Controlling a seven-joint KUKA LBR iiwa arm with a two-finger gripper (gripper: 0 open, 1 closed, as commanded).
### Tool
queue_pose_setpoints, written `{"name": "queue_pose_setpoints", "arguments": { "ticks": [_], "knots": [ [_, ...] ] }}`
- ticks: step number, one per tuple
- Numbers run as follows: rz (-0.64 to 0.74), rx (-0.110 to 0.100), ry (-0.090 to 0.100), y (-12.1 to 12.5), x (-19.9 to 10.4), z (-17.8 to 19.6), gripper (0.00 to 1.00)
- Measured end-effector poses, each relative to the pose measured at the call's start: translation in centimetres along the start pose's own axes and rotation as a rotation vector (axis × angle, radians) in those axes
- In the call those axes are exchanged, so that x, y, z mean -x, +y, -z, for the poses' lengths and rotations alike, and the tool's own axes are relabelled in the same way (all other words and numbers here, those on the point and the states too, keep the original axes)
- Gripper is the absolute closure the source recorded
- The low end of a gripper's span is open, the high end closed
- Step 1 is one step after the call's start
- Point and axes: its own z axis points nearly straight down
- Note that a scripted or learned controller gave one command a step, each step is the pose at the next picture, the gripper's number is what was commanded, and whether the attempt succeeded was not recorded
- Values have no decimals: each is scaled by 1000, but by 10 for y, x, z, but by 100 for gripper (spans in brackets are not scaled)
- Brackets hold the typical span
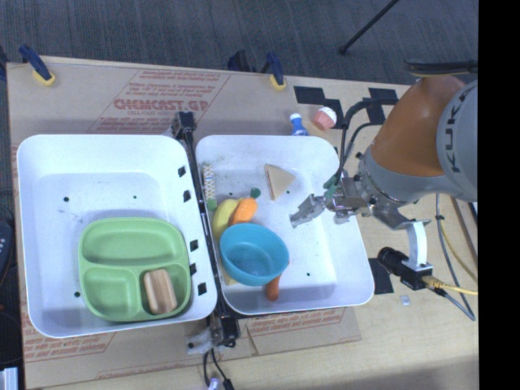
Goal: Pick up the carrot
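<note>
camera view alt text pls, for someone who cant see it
A grey and orange arm reaches from the right, its gripper above the right bin, which holds a blue bowl, a carrot peeking from under the bowl, a banana and a wedge. The left bin holds a green tray.

We see two bins side by side on the table (73, 96): the left bin (49, 169) holds a divided plate (130, 254) toward the lower part of the frame, with a bread roll (159, 291) in its lower right compartment. In the right bin (349, 258), a bowl (254, 253) sits at lower left, the carrot (273, 287) just below it, a banana (224, 214) above it, and a wedge (279, 181) further up. The gripper (307, 210) hangs over this bin's middle right.
</note>
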Motion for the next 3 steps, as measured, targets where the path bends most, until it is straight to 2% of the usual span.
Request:
{"name": "queue_pose_setpoints", "arguments": {
  "ticks": [1,2,3],
  "knots": [
    [97,3,-4,37,-48,-126,0],
    [-142,1,-2,91,-69,-136,0],
    [-133,-6,0,90,-70,-126,100]
  ]
}}
